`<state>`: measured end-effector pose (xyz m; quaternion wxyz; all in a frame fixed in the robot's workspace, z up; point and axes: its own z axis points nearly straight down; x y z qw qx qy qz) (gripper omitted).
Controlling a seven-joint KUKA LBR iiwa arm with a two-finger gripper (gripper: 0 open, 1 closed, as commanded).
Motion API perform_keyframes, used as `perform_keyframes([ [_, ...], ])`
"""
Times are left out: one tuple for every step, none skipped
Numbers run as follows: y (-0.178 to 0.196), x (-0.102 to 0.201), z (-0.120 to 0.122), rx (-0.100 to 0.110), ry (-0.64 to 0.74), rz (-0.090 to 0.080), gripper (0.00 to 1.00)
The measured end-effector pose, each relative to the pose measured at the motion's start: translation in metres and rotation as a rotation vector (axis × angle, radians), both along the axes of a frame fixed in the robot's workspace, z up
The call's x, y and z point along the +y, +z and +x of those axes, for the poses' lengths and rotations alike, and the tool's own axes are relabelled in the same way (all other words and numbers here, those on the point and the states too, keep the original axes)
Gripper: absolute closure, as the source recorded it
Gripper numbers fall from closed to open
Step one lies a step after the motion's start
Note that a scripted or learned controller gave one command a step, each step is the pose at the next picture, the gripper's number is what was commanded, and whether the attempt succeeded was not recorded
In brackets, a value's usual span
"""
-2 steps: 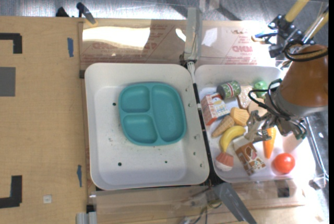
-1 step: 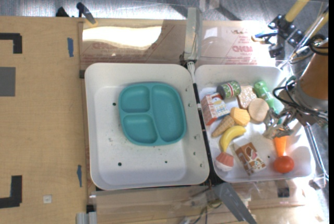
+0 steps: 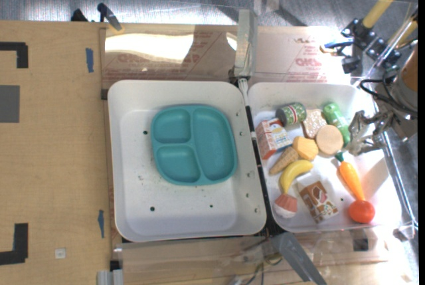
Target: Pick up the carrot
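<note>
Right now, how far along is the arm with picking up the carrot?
Nothing looks done yet. The orange carrot with a green stem lies flat in the right white bin, between a yellow banana and a red tomato. In hand: the metal two-finger hand sits at the bin's right side, just above the carrot's stem end, not gripping it. Left: close on the carrot and lift.

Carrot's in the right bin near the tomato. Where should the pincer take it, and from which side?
Take the carrot across the middle of its orange body, coming from above. It lies flat, slanting from its green top down toward the tomato, with bare bin floor along both long sides. Its lower tip sits close against the tomato, so the ends probably give less room.
</note>
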<state>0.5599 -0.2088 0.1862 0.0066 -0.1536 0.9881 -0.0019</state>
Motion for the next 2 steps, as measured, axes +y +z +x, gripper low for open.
perform_keyframes([
  [0.081,0.029,-0.032,-0.002,-0.106,0.000,1.00],
  [0.104,0.063,-0.061,0.006,-0.253,0.004,1.00],
])
